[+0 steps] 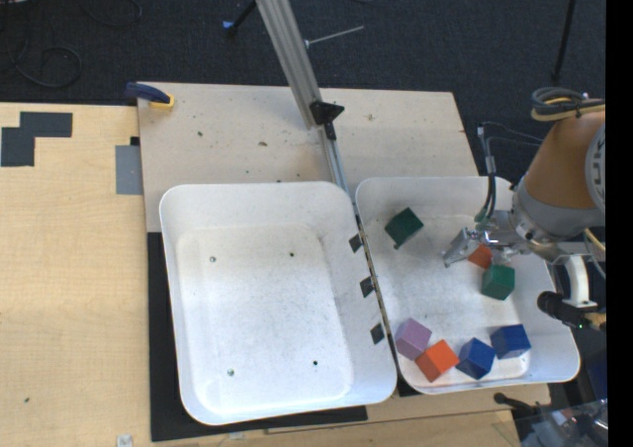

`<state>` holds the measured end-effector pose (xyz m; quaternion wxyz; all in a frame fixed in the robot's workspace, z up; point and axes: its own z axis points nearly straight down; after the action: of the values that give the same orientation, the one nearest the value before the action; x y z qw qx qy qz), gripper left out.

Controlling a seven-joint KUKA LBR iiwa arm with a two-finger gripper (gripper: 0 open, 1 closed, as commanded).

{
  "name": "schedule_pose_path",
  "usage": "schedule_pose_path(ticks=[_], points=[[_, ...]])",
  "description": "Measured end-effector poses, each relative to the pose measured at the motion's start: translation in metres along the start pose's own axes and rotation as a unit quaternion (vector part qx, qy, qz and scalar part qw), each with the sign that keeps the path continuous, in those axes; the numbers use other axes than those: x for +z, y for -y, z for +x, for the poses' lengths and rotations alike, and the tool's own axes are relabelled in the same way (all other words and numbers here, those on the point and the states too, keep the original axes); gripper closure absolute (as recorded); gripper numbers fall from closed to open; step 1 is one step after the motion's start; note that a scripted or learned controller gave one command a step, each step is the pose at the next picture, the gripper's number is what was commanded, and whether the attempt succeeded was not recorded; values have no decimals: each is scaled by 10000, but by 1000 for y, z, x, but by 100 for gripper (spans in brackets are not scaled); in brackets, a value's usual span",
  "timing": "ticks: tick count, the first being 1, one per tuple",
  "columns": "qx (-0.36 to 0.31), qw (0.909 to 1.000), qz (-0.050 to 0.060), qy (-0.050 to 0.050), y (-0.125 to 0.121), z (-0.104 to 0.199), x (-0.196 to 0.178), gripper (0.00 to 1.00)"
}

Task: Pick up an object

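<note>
The arm reaches into the right bin, its gripper low near the bin's right edge, touching or just over a small orange-red block (whether the block sits between the fingers cannot be told). A green cube lies just beside it, toward the near edge. A darker green cube sits nearer the far-left corner. Along the near edge lie a purple cube, an orange cube and two blue cubes. The left bin adjoins.

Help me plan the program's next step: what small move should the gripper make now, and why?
Probably a short descent onto the small orange-red block, then closing. The metal two-finger gripper sits right at that block in the right white bin, and nothing shows between its fingers; the green cube lies just beside.
</note>
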<state>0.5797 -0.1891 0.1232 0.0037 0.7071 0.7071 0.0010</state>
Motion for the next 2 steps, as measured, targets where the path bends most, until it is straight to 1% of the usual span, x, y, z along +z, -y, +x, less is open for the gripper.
schedule_pose_path(ticks=[1, 2], points=[[17, 10000, -74, 18, -5, -2, 3, 0], [34, 10000, -44, 16, -3, -3, -3, 100]])
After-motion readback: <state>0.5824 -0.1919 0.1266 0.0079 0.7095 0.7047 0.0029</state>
